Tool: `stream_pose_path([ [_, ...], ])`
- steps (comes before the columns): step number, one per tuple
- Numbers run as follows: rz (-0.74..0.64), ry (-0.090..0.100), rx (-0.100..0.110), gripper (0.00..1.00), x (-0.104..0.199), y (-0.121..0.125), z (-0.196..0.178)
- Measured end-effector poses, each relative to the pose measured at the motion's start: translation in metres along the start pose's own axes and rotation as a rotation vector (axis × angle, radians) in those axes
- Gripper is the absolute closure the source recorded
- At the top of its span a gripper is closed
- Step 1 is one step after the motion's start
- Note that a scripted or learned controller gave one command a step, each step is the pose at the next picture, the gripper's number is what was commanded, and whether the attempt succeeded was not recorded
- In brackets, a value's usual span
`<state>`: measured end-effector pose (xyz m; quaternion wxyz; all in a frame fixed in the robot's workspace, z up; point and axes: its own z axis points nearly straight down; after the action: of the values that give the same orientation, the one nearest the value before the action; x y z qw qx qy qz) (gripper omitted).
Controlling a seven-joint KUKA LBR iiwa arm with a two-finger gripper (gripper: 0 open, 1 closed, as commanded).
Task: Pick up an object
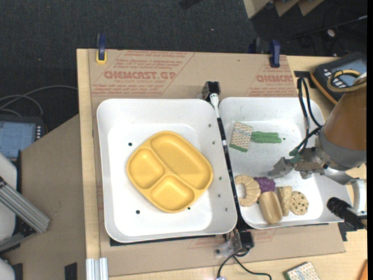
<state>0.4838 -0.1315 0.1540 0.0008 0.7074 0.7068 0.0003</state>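
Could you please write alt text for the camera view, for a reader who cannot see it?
A robot arm's gripper hovers inside the right white bin, above a cluster of toy foods including a cookie and a green item. The left white bin holds a yellow divided plate.

Your arm enters from the right edge of the camera view, its orange band broad and close to the lens, narrowing into the grey wrist below it. From there the wrist angles down and to the left. Your gripper sits at the end of that reach, its metal fingers pointing leftward and low. A dark cable loops up along the arm's left side and curves back toward the wrist.
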Motion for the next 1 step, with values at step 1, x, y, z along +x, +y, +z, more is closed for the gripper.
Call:
stream_pose_path([
  [1,-0.001,0.001,0.004,0.00,0.0187,-0.0053,0.0720],
])
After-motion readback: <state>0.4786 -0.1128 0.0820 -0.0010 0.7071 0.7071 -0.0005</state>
